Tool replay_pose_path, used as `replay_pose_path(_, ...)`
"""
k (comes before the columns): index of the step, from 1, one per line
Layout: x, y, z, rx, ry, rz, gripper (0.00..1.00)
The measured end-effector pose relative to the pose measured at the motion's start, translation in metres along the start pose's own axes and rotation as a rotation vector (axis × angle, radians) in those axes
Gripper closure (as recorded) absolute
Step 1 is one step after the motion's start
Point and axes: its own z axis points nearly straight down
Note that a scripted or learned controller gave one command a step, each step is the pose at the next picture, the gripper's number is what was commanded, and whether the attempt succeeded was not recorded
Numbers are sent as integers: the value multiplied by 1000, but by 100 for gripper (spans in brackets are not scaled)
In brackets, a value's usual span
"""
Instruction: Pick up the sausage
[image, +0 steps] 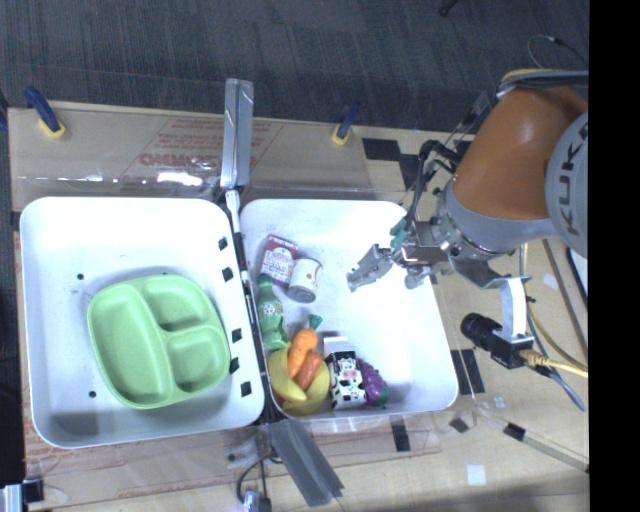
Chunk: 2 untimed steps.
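My gripper (368, 270) hangs over the right bin (420, 350), fingers apart, holding nothing. The sausage (309, 370) lies on the banana (290, 392) (carrot (301, 347) touching, grapes (371, 381) near).

Lab: taped bench (150, 150), white bins (40, 300)

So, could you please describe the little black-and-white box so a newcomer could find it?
Look in the right-hand white bin, at the pile of toy food by its near edge. The box stands between a yellow banana and purple grapes, the only piece with black patches on white.
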Motion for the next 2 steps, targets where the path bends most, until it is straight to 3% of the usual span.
replay_pose_path(1,0,1,-10,1,-1,-6,100)
replay_pose_path(2,0,1,-10,1,-1,-6,0)
